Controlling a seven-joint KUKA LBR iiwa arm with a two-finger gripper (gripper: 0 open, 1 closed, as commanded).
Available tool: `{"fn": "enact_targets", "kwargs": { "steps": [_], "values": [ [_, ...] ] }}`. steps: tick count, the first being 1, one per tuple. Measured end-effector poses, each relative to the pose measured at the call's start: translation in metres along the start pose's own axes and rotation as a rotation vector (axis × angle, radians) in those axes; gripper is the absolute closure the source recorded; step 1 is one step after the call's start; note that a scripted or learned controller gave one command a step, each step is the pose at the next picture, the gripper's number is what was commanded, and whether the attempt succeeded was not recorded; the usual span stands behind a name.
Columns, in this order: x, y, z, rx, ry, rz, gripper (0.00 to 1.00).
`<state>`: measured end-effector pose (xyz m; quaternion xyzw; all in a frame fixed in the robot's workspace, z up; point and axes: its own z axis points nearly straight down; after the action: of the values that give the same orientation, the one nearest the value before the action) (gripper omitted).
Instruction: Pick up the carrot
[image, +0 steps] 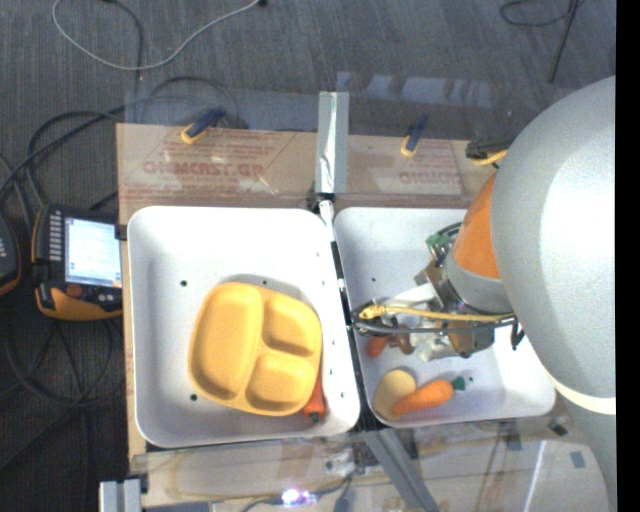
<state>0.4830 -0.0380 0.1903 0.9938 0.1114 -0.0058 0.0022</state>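
- Two shallow white bins are seen side by side on the bench: the left bin (160, 240) toward the centre left of the frame, the right bin (385, 235) toward the centre right.
- The carrot (424, 396) is found in the right bin, close to its lower edge, lying at a slight slant with its green end toward the right.
- A pale, rounded item (393, 385) is seen just beside the carrot's narrow left end, apparently touching it.
- The arm (570, 240) is seen at the right of the frame, large and grey, with the orange band (482, 240) shown just left of it.
- The gripper (400, 320) is placed over the middle of the right bin, above the carrot in the frame and apart from it; whether it is released or clenched cannot be told, and nothing is seen grasped in it.
- A small reddish object (376, 347) is seen just below the gripper, near the bin's left wall.
- A yellow compartment tray (257, 346) is seen in the lower middle of the left bin, tilted, with three hollows.
- A small orange-red piece (315, 405) is partly hidden under the tray's lower right corner.
- A handheld control pad (85, 262) with a lit screen is seen at the far left of the frame, among dark cables.
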Motion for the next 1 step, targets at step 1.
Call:
{"fn": "enact_targets", "kwargs": {
  "steps": [1],
  "values": [
    [-0.0085, 0.1089, 0.0703, 0.004, 0.004, -0.050, 1.00]
  ]
}}
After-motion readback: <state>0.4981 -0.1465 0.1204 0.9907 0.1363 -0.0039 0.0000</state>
